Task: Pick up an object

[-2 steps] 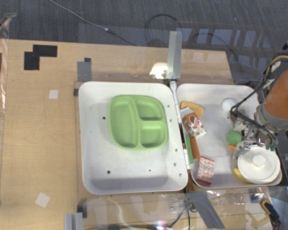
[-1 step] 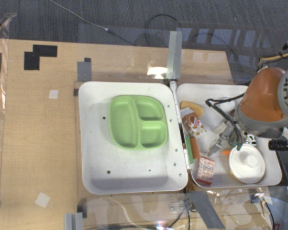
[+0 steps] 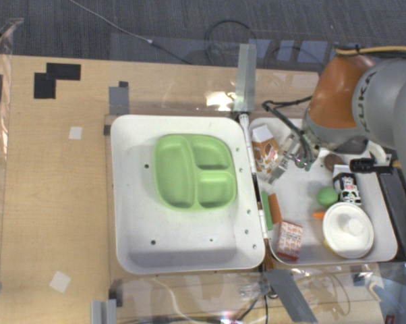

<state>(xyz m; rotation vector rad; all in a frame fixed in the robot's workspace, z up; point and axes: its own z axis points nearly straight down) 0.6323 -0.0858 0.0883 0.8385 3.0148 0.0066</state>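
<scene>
I'm at the approach step: gripper (image 3: 292, 159) low in right bin (image 3: 385, 248), jaws part open, holding nothing, beside snack packet (image 3: 264, 151). Next: centre and close.

Bright even overhead light; glare on clear sheeting (image 3: 220, 100); soft shadows; slightly soft focus.

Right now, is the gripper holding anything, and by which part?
Cannot be told: the gripper hangs low in the right bin beside a small carton, with nothing visibly between its fingers.

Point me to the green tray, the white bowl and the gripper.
green tray (image 3: 193, 171): camera view, divider ridge at its middle.
white bowl (image 3: 348, 229): camera view, centre of its top.
gripper (image 3: 291, 158): camera view, midway between its fingertips.
</scene>
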